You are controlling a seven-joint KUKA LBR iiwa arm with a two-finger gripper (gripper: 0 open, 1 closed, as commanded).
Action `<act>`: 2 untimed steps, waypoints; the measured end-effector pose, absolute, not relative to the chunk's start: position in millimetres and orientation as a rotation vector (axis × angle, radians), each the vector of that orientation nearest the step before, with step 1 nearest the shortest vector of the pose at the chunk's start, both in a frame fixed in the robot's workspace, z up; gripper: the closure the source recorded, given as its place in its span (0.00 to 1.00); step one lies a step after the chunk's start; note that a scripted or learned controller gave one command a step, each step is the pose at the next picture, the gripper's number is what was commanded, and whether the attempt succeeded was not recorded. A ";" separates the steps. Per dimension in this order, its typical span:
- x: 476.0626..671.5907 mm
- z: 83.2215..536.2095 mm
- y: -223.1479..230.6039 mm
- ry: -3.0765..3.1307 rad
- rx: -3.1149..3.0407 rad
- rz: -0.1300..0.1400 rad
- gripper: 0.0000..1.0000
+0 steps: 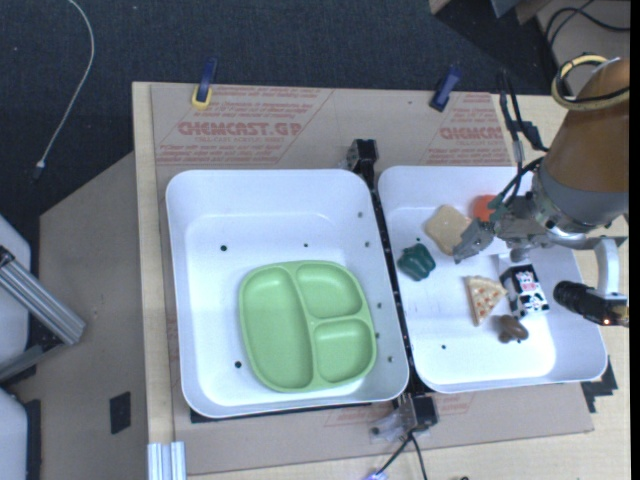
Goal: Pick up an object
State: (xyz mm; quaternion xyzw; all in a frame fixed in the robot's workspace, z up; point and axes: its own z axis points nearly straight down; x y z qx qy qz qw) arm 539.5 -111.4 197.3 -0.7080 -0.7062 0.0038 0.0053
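Camera view: the claw [470, 245] hangs over the right bin [440, 353], near its back edge, touching the tan bread roll [445, 227]. I cannot tell its grip.

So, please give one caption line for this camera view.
Gripper hovers over right bin of small objects; green divided plate in left bin.

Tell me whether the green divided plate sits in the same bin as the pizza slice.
No. The plate lies in the left bin, while the pizza slice lies in the right bin.
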 end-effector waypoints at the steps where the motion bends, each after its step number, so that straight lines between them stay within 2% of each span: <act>1: 542.5 203.7 -111.3 -2.222 -2.221 -0.001 0.00; 2: 548.0 158.3 -113.3 -2.217 -2.218 0.005 0.00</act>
